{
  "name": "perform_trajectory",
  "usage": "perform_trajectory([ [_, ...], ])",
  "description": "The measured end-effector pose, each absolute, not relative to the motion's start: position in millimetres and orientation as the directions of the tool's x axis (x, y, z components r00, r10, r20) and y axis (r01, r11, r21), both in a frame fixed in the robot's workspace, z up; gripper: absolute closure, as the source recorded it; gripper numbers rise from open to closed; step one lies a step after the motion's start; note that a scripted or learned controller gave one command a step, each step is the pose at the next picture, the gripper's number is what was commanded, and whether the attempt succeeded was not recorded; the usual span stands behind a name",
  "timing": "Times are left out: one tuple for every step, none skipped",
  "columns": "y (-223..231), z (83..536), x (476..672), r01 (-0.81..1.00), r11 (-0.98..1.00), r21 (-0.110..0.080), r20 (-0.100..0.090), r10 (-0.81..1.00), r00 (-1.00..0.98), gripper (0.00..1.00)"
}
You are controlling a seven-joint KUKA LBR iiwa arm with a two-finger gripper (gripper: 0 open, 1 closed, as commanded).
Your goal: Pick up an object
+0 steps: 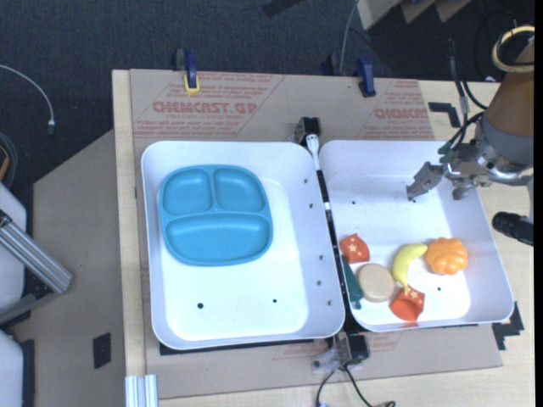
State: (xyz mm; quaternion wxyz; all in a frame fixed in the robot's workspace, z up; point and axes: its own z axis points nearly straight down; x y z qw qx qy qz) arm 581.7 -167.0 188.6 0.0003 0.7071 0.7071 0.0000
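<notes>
My gripper [439,185] hangs over the upper part of the right bin [373,168], its two grey fingers spread apart with nothing between them. Below it, near the bin's front, lie a yellow banana [407,262], an orange pumpkin-like toy [447,256], a red strawberry-like piece [355,248], a tan round piece [375,281] and a small red piece [407,304]. A dark green piece [350,284] sits beside the tan one. All of these toys lie apart from the gripper.
The left bin [254,312] holds a blue divided plate [216,214] in its upper left part. A black divider rail [323,202] runs between the bins. The arm's orange band [519,108] comes in from the right edge.
</notes>
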Motion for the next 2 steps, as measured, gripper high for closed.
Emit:
perform_trajectory([
  [-176.6,138.1,583.0,1.000,-0.001,-0.006,0.001,1.000,0.001,0.00],
  [-175.8,84.4,581.8,1.000,0.000,-0.007,0.002,1.000,0.000,0.00],
])
